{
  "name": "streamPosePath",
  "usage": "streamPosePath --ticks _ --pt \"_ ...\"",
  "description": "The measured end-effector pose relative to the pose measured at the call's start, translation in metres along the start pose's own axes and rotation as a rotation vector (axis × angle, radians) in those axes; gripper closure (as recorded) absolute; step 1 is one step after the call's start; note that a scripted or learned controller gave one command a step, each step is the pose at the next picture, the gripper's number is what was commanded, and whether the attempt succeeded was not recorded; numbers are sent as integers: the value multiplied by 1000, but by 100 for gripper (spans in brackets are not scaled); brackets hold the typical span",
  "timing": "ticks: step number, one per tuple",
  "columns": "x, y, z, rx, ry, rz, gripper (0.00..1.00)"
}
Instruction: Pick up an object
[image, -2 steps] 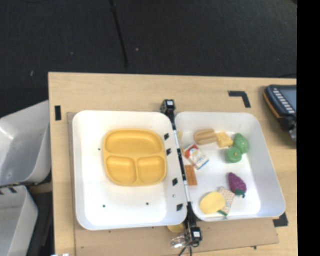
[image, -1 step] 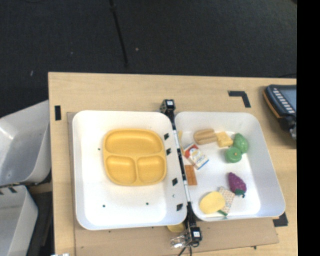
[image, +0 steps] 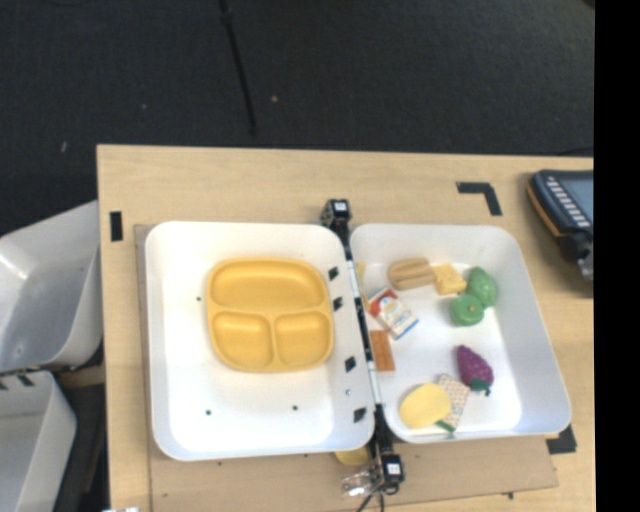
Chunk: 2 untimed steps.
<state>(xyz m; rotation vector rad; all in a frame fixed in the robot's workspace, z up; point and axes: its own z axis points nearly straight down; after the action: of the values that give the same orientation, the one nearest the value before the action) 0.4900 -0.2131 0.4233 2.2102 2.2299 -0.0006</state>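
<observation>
The right bin (image: 510, 262) holds several small toy foods. A tan bread roll (image: 409, 272) lies at the top, with a yellow block (image: 451, 279) beside it. Two green round fruits (image: 473, 299) sit to the right of them. A small red and white carton (image: 393, 313) lies near the divider, above a brown bar (image: 381, 351). A purple eggplant-like piece (image: 474, 367) rests lower right. A yellow lemon shape (image: 426, 405) lies at the bottom on a patterned card (image: 457, 397).
The left bin (image: 175, 400) holds a yellow three-compartment plate (image: 269, 313). A black handheld device (image: 563, 207) lies on the bench at the far right. Clips hold the rim between the bins (image: 352, 330). White containers (image: 45, 290) stand off the bench's left edge.
</observation>
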Motion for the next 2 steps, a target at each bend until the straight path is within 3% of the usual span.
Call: streamPosePath --ticks 2 --pt "3 0 -5 0 0 1 100"
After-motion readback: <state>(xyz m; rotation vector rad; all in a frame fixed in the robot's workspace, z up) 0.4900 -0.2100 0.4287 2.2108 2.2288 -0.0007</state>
